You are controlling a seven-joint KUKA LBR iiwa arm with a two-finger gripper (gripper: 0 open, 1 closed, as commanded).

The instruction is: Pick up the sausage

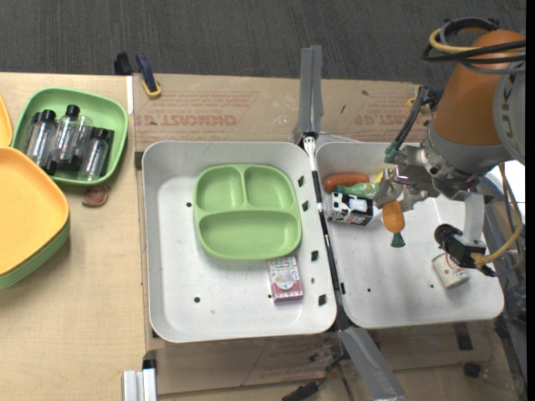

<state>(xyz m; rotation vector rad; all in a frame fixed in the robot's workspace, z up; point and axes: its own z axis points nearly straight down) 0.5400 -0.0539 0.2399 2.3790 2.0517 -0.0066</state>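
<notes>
The sausage (345, 179), reddish-orange and short, lies near the back left corner of the right bin (418, 299), just behind a black-and-white carton (349, 210). My gripper (399, 189) hangs over the middle back of the right bin, a short way right of the sausage. An orange carrot (393, 219) with a green tip sits directly below the gripper. The gripper is not around the sausage.
A green item (361, 190) lies between the sausage and the carton. A small white-and-black object (451, 261) sits at the right bin's right side. The left bin (167, 307) holds a green divided plate (247, 211) and a pink packet (284, 279).
</notes>
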